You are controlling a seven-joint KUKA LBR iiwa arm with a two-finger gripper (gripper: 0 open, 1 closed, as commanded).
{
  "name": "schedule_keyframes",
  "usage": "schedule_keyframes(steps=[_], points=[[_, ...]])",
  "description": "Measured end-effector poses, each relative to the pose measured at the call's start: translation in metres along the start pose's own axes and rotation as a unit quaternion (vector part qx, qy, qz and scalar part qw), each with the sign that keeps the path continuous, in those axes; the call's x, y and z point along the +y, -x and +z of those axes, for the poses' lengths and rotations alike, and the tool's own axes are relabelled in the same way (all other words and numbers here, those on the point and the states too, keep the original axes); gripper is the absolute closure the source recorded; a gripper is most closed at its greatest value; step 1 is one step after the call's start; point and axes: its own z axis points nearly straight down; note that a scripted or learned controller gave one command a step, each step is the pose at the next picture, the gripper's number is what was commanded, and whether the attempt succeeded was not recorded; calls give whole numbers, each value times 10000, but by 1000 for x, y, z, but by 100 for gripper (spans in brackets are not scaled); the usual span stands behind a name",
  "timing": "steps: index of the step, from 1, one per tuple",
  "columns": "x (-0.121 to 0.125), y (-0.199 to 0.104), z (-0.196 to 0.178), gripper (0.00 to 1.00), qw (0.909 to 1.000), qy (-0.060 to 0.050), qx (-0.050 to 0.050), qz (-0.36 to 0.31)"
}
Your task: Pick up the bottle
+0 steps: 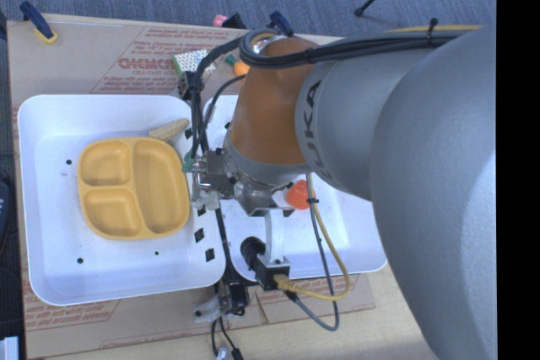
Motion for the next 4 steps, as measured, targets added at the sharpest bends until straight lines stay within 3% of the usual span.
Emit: schedule_keyframes(steps=[1, 2, 3, 4], points=[[8, 67, -39, 100, 9876, 30, -5, -1571], [9, 82, 45, 100, 9905, 5, 2, -1372], [3, 24, 33, 100, 9276, 20, -9, -3735], [1, -2, -51, 100, 8713, 31, -17, -4908]])
